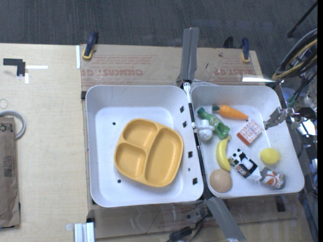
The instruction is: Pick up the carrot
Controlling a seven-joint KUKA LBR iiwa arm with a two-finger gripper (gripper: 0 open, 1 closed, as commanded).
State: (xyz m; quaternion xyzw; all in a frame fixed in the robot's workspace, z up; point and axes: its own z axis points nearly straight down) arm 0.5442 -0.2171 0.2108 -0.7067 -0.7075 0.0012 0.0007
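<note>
Carrot [231, 111] in right white bin [295, 150]

Yellow plate [149, 153] in left bin; banana [222, 154], lemon [270, 156] right.

Even, fairly bright overhead light fills the bench, and the 2 white bins [101, 135] look nearly washed out. Shadows are soft and short, hugging the yellow plate [149, 152] on its lower edge. Mild glare sits on the taped cardboard [131, 67] above the bins. Detail right of the bins is cluttered and slightly blurred.
</note>
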